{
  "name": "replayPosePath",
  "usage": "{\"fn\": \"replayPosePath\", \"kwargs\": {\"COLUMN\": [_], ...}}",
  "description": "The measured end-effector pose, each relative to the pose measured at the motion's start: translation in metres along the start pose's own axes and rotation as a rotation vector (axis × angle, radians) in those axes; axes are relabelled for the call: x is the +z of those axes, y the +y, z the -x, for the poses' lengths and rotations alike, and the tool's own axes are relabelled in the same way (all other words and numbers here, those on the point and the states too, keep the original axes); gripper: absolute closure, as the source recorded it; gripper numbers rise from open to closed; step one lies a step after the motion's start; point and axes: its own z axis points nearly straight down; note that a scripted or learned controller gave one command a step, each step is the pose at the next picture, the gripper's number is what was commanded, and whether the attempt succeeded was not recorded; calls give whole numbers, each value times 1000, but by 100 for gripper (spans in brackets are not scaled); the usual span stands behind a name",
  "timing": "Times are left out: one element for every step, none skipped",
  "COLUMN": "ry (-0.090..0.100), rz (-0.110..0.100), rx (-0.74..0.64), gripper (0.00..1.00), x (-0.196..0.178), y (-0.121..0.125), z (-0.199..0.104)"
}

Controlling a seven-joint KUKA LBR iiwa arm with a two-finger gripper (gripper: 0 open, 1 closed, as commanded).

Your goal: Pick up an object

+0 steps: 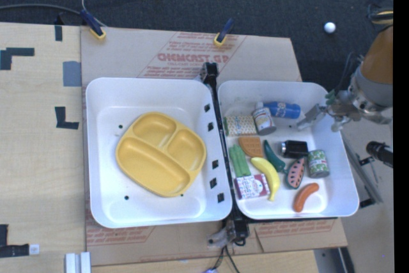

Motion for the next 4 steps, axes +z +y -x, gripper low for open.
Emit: {"fn": "replayPosePath", "kwargs": {"ry": [6, -2, -4, -2], "rz": [5, 4, 4, 4], "rx": [-4, -1, 0, 0], "gripper": [0, 0, 0, 0], "x": [102, 102, 102, 103], "y": [1, 35, 38, 46], "z": [1, -6, -17, -48]}}
